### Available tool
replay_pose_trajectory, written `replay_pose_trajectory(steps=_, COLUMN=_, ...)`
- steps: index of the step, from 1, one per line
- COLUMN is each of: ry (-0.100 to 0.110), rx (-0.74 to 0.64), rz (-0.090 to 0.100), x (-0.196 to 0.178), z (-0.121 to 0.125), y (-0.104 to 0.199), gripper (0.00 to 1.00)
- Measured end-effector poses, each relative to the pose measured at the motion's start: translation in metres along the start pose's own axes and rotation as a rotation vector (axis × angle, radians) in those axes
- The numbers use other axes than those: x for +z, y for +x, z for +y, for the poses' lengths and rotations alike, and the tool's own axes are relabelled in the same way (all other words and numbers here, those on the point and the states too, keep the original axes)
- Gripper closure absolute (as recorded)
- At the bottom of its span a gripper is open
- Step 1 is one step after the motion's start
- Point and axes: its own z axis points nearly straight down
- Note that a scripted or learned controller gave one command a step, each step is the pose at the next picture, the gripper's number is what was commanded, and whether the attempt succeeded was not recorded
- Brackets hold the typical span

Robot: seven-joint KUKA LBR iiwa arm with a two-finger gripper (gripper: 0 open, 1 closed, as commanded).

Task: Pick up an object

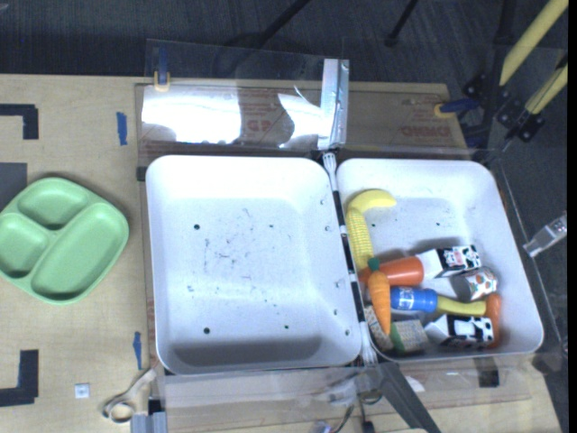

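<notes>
On the counter (pixel 81 106), lower right, the banana (pixel 362 216) looks light, stiff; I'd grip mid-body. My claw's state: cannot tell.

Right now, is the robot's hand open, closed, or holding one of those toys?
Hand: cannot be told from the camera view. The toys all lie in the right bin.

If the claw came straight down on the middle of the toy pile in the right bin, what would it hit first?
Probably the blue toy, seemingly on top, beside the orange carrot in the right bin. Height is hard to judge here.
</notes>
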Motion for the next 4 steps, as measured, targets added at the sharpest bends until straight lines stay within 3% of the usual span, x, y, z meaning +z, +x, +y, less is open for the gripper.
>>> replay_pose_trajectory(steps=1, ry=0.001, rx=-0.071, rz=0.003, x=0.034, z=0.005, y=0.017, gripper=1.00)
replay_pose_trajectory(steps=2, ry=0.000, rx=-0.237, rz=0.002, x=0.106, z=0.076, y=0.004, gripper=1.00)
replay_pose_trajectory(steps=3, ry=0.001, rx=-0.170, rz=0.004, x=0.064, z=0.003, y=0.003, gripper=1.00)
replay_pose_trajectory(steps=4, ry=-0.001, rx=-0.379, rz=0.000, x=-0.017, z=-0.001, y=0.001, gripper=1.00)
